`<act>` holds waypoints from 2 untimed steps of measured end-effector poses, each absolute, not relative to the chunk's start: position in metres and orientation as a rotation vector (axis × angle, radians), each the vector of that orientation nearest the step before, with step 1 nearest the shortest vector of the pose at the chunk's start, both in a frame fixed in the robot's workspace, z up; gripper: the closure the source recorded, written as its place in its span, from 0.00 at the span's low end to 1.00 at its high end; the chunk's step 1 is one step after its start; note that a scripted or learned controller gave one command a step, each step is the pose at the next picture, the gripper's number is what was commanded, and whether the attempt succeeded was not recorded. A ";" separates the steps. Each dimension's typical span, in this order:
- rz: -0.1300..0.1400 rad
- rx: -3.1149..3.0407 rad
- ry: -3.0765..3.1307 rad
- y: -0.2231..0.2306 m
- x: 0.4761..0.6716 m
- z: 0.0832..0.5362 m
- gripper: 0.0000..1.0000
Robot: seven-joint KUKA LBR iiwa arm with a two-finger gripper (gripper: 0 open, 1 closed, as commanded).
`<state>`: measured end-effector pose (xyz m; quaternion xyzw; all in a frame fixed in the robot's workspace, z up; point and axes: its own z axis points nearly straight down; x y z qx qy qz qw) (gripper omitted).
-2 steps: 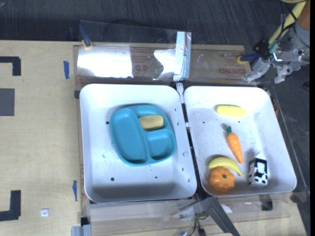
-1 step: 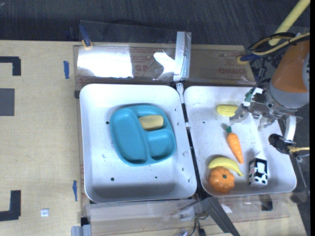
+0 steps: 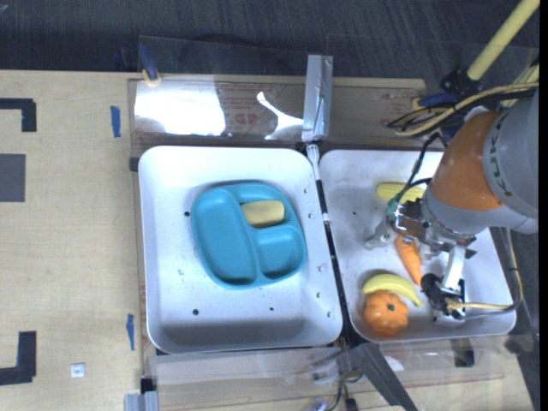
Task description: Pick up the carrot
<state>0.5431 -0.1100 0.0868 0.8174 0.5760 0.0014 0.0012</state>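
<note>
Claw (image 3: pixel 414 240) low in right bin (image 3: pixel 360 178), right on top of carrot (image 3: pixel 412 262); open or shut, cannot tell. Carrot flat on bin floor, near banana (image 3: pixel 390 284) and orange (image 3: pixel 384 312).

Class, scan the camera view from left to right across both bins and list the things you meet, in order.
Blue divided plate → yellow block on the plate → orange fruit → carrot → pincer of the grey arm.
</note>
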 end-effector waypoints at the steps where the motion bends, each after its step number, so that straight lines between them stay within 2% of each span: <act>1: 0.012 2.565 1.801 -0.111 0.545 0.098 1.00; 2: 0.004 2.679 1.642 -0.040 0.536 0.185 1.00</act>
